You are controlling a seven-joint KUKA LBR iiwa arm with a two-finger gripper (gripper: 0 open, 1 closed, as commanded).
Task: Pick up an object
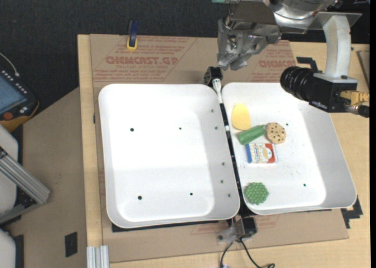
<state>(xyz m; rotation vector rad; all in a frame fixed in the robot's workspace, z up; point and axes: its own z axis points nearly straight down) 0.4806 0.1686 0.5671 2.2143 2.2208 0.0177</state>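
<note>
I'm eyeing 5 small toy pieces clustered in the right bin (329, 161), all looking light.

Going left to right: the yellow piece (241, 116) and green cylinder (251, 134) are looking stiff and slick, so I'm favouring their narrow sides; the green ball (256, 193) sits apart. The gripper (238, 55) is hanging above the bins' far edge; I cannot tell its jaw state, blurred and half hidden.

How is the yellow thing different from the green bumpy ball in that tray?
The yellow piece is smooth and egg-shaped; the green ball is round and knobbly. The yellow piece lies near the bin's far end, touching a green stick; the green ball sits alone at the near end. Both lie in the right bin.
</note>
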